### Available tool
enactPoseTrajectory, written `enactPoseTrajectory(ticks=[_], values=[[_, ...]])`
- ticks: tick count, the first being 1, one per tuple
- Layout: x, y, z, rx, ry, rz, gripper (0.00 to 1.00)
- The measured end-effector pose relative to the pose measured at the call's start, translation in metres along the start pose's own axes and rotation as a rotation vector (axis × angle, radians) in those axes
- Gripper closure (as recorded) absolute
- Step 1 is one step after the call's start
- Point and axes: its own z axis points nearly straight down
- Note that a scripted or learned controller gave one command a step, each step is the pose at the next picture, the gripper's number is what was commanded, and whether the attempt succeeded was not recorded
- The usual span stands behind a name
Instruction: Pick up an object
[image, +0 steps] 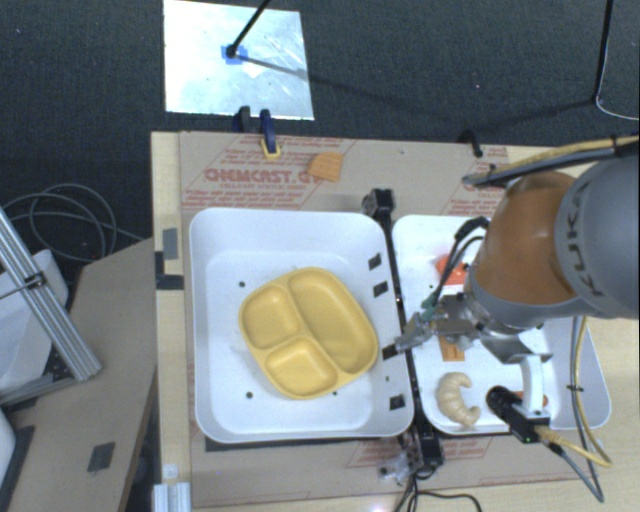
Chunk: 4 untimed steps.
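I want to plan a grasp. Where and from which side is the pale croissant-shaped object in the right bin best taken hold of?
Probably across the thick middle of the pale croissant-shaped object, coming straight down from above. It lies flat on the floor of the right white bin, curved, with tapering ends that would slip; the middle is the widest part and has free space on both sides.

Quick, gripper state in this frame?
Gripper: cannot be told; it sits low over the right bin, near the croissant.

Arm (560, 250) over much of right bin (420, 240)
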Motion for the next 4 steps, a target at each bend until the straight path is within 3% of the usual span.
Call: enactPoseTrajectory(ticks=[1, 2, 3, 4], values=[[-0.082, 0.026, 0.061, -0.005, -0.002, 0.003, 0.0], [-0.069, 0.005, -0.129, -0.023, -0.002, -0.007, 0.0], [-0.031, 0.002, -0.361, -0.026, -0.001, -0.009, 0.0], [-0.032, 0.002, -0.363, -0.012, -0.001, -0.009, 1.0]])
